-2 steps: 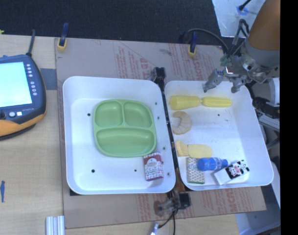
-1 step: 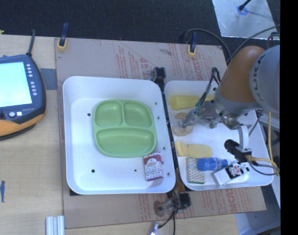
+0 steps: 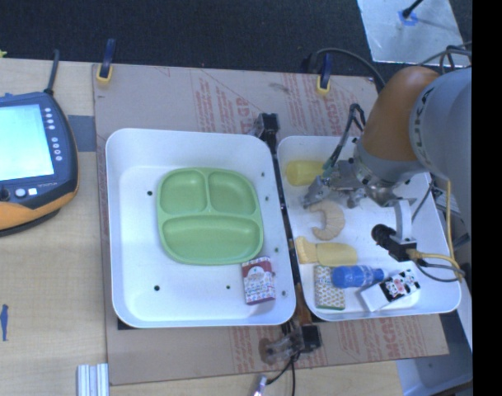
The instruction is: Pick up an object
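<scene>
Hand [image 3: 327, 190] of the grey arm [image 3: 448, 122] hangs low over the far half of the right white shallow bin [image 3: 445, 246]; we cannot tell whether it is released or clenched, and we see nothing held in it. Just beside it on the left lies a pale yellow rounded lump [image 3: 302, 172], and just below it in the view a tan crescent-shaped piece [image 3: 328, 219]. Nearer the camera in the same bin we find a pale yellow oblong block [image 3: 326, 253], a blue plastic bottle [image 3: 356, 276] lying on its side, a small patterned packet [image 3: 328, 291] touching the bottle, and a white box with black and red print [image 3: 394, 289].

In the left white shallow bin [image 3: 127, 221] sits a green divided plate [image 3: 209, 215], and a small red-and-white carton [image 3: 258, 280] lies near that bin's front right corner.

Both bins rest side by side on a brown cardboard sheet with red printing [image 3: 193, 97], which two clamps [image 3: 106, 66] hold at its far edge to the light wooden desk [image 3: 36, 304]. A black clip [image 3: 269, 124] joins the bins at their far ends. On the desk's left lies a grey screen pendant with an orange underside [image 3: 24, 159]. Beyond the desk we see dark floor [image 3: 193, 11] with a pale square patch [image 3: 407, 15].
</scene>
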### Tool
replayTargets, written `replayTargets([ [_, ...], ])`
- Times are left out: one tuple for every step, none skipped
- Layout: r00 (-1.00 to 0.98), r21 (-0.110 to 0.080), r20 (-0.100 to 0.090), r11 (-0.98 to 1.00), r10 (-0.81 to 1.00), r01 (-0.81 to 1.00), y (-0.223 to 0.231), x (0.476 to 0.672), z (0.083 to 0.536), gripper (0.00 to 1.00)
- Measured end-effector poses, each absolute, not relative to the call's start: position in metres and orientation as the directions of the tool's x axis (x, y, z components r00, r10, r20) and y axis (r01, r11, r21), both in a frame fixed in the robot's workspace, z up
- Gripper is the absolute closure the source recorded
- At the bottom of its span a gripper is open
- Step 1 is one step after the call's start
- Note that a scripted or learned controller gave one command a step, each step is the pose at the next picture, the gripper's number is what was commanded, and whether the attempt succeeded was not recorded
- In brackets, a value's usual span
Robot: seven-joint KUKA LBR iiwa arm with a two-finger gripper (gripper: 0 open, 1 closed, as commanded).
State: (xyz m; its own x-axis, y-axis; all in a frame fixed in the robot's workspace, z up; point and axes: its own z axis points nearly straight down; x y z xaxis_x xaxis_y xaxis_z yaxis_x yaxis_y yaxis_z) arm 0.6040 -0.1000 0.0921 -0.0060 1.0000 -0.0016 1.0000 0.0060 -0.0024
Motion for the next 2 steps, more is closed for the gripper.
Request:
replayTargets([
  [-0.005,-0.040,0.000,0.005,1.000,0.999,-0.098,0.648,0.086,0.00],
  [-0.005,-0.005,-0.002,0.005,1.000,1.000,-0.108,0.591,0.092,0.00],
])
